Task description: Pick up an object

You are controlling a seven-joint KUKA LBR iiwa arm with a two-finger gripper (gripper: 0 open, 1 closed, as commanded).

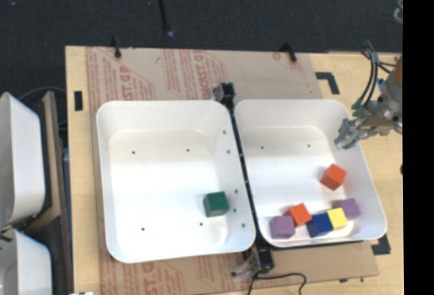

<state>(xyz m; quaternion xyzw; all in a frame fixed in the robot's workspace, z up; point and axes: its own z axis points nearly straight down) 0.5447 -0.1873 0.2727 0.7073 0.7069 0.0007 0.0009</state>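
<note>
Wooden counter carried two white bins; end effector hovered at right bin's far-right rim, finger state could not be told, nothing seen gripped; nearest red-orange cube lay just below-left; single arm

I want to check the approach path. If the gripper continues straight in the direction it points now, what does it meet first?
The gripper points down-left into the right bin. It would probably meet that bin's white floor first, above the orange cube, though depth is unclear.
</note>
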